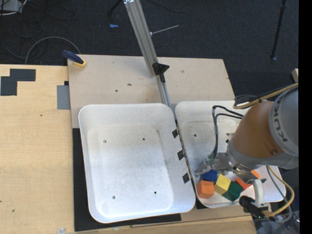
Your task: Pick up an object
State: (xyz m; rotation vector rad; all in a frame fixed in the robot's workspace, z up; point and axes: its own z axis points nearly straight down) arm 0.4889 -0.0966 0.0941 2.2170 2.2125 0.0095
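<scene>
Several blocks (220, 184) crowd the right bin's (195, 118) near corner, just below the gripper (218, 168), probably poised for a pick. Its wrist hides the tips, so I cannot tell its state.

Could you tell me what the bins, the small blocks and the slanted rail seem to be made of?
Bins: probably moulded plastic, matt white with rounded rims. Blocks: solid-coloured cubes, painted wood or plastic; I cannot tell which. Rail: looks like extruded aluminium, silvery with lengthwise grooves.
</scene>
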